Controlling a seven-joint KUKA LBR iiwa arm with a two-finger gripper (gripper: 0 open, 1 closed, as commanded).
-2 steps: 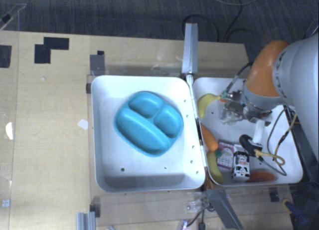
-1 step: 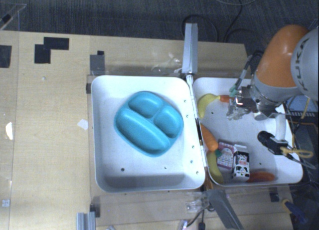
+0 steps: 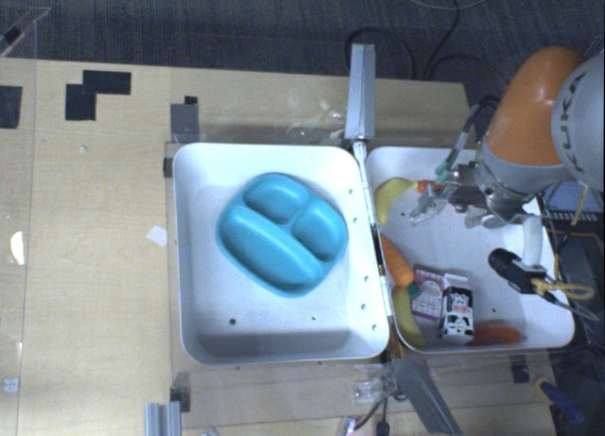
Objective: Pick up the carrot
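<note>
Start at your gripper (image 3: 427, 203), low over the right bin (image 3: 558, 330); you cannot tell how it is set. Just beside it, toward the divider, sits a yellow fruit (image 3: 389, 198). Below that, the carrot (image 3: 396, 263) lies along the bin's left wall, apart from the gripper. Beyond it stands a small carton (image 3: 458, 311), and in the left bin (image 3: 198, 321) a blue divided plate (image 3: 282, 232).

Even overhead light; bins (image 3: 189, 235) glare-white; soft shadows; slight overall blur.
</note>
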